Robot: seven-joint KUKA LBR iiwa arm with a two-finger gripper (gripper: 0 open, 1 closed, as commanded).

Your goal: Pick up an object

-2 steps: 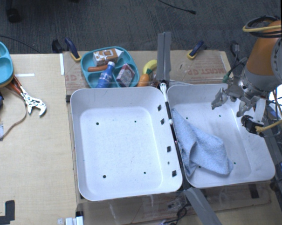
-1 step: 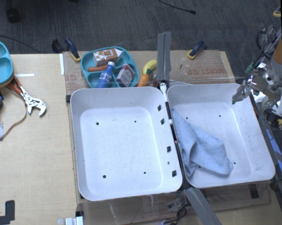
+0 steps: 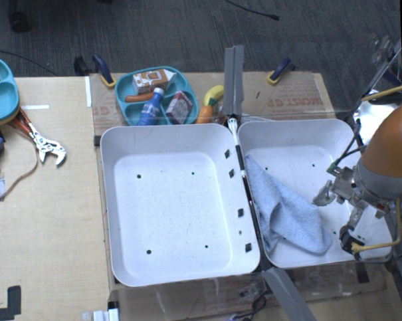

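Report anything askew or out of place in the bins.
The blue cloth lies crumpled in the right bin, bunched against its left wall. Nothing looks spilled or damaged.

two white bins [image 3: 111, 213] [image 3: 299, 129], one blue cloth [image 3: 288, 214]

Two bins side by side on bench [image 3: 51, 223]: left bin [image 3: 109, 194], right bin [image 3: 300, 152]. Crumpled blue cloth [image 3: 286, 216] lies in right bin, bunched against its left wall. Gripper [image 3: 322, 199] hangs over right bin, just beside cloth's right edge. Touching or not, can't tell tbh. Orange band [image 3: 386, 145] up-right of it. Behind bins: teal tray [image 3: 123, 93] with small stuff. Wrench [image 3: 49, 151] well off to left.
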